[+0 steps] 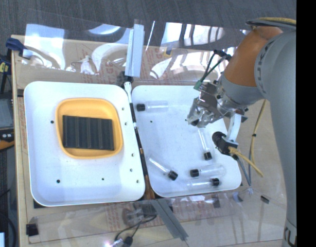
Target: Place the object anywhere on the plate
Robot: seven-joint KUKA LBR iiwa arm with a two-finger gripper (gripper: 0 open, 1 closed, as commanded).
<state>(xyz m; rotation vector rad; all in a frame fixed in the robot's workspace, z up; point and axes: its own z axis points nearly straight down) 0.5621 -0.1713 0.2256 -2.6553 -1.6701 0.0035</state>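
Clear black-capped tubes (205, 182) lie beneath the gripper (198, 118).

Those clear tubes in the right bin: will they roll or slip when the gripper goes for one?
Probably both. The tubes are round and lie flat on the smooth bin, so a nudge likely rolls them. Clear, glossy walls look slippery. The black caps may offer better purchase.

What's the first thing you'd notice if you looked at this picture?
Probably the yellow plate with a dark ridged patch in its middle, sitting in the left bin. Next, the big grey arm with its orange band reaching in from the right, its gripper over the right bin. Several clear tubes with black caps lie scattered in that bin, mostly near its front.
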